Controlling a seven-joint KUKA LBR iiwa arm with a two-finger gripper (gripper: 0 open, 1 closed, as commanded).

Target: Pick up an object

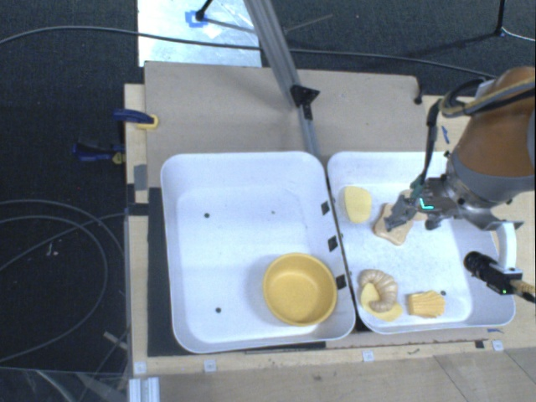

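The tan biscuit-like piece (pixel 394 227) is lying in the right bin (pixel 469 312), near its middle; it is looking light, stiff and thin, so its narrow edges are probably offering the best hold; the gripper (pixel 404 213) is hovering right over it, arm reaching leftward, wrist angling down; whether the gripper is clenched or released I cannot tell.

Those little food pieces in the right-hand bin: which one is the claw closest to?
The tan, biscuit-like piece near the bin's middle. The claw is right over it, while the yellow piece, the curled pastry and the ridged yellow piece lie apart.
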